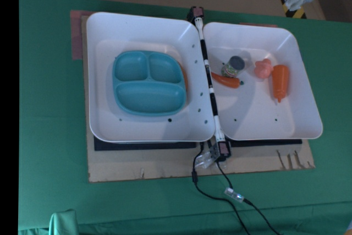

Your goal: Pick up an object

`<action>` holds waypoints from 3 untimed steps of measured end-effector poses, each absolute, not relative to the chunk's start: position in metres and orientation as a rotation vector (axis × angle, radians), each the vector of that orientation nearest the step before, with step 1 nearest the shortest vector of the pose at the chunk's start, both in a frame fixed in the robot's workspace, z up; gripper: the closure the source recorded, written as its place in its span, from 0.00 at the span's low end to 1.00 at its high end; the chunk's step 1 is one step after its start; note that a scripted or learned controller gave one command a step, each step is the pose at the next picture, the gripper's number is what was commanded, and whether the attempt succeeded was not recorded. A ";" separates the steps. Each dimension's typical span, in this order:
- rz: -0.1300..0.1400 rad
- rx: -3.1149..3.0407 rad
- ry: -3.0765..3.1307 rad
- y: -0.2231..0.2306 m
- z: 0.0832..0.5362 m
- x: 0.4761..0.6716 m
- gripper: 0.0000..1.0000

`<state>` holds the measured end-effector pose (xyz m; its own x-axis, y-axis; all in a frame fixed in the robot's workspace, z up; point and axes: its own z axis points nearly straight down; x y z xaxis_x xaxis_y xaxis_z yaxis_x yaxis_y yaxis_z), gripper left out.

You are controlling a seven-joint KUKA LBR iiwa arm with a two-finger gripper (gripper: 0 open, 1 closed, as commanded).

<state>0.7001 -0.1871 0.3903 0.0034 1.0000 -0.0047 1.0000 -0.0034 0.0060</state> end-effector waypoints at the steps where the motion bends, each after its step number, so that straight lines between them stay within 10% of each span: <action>1: 0.000 2.221 2.214 -0.187 0.380 0.700 1.00; 3: 0.004 2.219 2.214 -0.186 0.388 0.700 1.00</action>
<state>0.7005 -0.1863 0.3882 0.0021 1.0000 -0.0034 1.0000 -0.0021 0.0070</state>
